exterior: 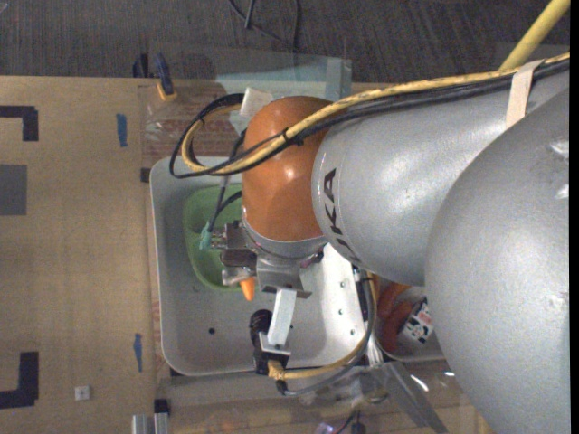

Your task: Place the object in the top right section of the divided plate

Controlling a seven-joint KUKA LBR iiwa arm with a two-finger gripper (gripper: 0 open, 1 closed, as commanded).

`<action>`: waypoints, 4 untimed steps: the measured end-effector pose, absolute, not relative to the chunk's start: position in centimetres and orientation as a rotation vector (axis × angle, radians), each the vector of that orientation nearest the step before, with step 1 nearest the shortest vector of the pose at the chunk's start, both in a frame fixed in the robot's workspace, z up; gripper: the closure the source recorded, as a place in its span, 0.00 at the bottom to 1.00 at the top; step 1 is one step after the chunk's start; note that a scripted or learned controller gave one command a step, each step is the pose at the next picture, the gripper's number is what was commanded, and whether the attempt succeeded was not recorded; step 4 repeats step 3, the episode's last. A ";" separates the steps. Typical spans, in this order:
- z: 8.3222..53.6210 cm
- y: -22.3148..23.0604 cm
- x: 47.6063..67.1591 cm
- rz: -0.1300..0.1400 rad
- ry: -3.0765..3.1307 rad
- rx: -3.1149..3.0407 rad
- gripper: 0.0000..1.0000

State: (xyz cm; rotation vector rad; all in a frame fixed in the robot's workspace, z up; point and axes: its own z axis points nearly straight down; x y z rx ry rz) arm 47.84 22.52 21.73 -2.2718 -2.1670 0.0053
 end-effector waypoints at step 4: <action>36.0 15.6 48.5 0.001 -2.257 -2.186 1.00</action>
